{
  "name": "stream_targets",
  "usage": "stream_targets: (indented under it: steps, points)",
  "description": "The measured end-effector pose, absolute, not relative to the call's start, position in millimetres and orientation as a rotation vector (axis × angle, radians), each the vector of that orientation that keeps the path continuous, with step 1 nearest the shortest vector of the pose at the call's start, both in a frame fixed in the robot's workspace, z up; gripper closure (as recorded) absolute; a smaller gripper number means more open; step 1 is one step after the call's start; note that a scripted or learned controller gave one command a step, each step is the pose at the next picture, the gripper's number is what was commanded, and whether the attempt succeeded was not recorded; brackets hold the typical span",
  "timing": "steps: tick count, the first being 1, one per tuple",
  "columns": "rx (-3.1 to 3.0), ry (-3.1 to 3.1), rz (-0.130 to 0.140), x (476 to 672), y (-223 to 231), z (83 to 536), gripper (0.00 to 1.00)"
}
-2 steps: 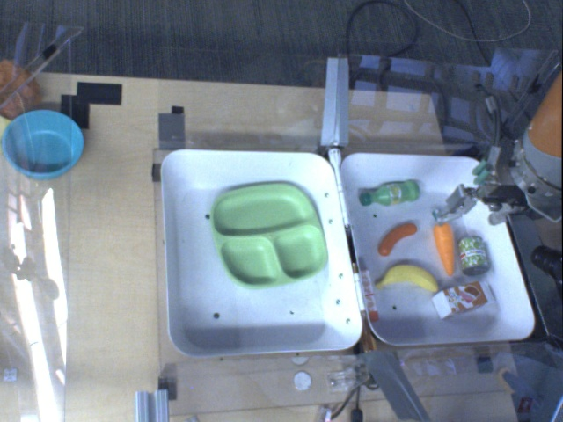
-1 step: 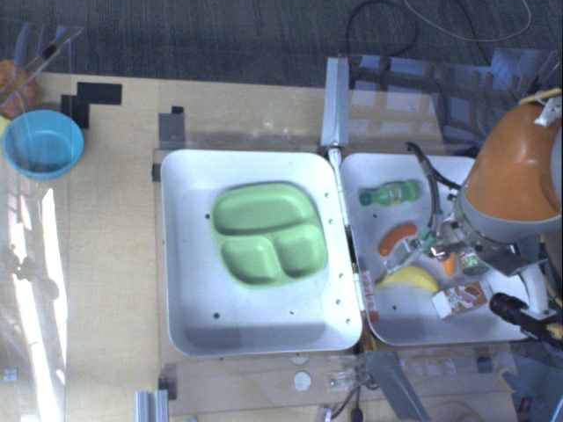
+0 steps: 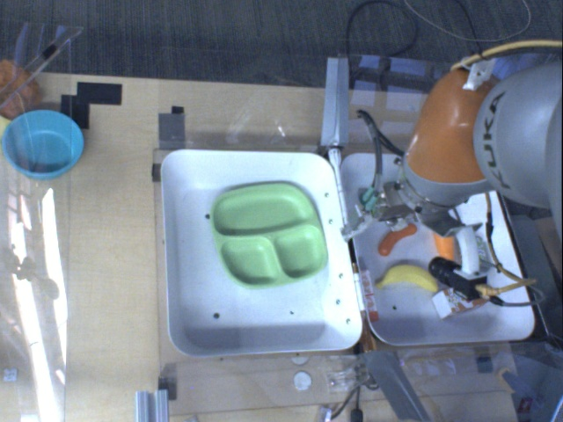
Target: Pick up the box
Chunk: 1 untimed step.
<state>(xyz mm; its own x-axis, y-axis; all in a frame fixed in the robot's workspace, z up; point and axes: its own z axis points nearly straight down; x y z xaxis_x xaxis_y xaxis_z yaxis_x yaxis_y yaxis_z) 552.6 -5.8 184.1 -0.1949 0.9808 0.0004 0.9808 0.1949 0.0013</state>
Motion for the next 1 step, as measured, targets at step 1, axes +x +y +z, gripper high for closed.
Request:
stream_targets:
  steps: [1]
  points:
    - [2.213,2.224,0.005,595.5,-50.6,278.7,0.0]
